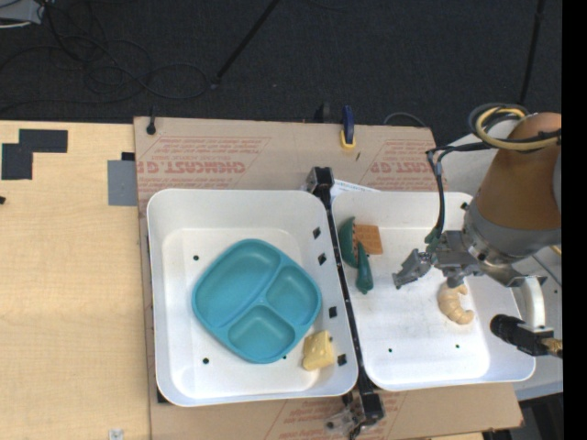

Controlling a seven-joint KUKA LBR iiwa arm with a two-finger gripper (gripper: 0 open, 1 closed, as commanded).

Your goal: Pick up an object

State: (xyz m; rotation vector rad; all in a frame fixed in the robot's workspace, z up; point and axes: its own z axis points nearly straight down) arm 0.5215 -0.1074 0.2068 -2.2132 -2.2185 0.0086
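Pale wood surface [64, 291] carries a cardboard sheet [229, 159] and two glossy white bins. Left bin [174, 374] holds a smooth teal divided plate [257, 299] and a lumpy yellow piece [318, 350]. Right bin [413, 374] holds a curved tan croissant [455, 305], a green tool [356, 259] and an orange cracker [369, 237]. Metal gripper [413, 270] hovers left of the croissant, jaws apart, gripping nothing.

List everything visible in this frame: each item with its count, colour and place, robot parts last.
plate: 1, teal, three compartments, left bin
yellow piece: 1, pale yellow, left bin, by the plate's lower right edge
green object: 1, dark green, right bin, along the left wall
orange square: 1, right bin, touching the green object
croissant-shaped piece: 1, tan, right bin
bins: 2, white, side by side
clamp: 1, blue and yellow, board's far edge
arm: 1, grey with orange band, from the right
gripper: 1, dark grey, above right bin
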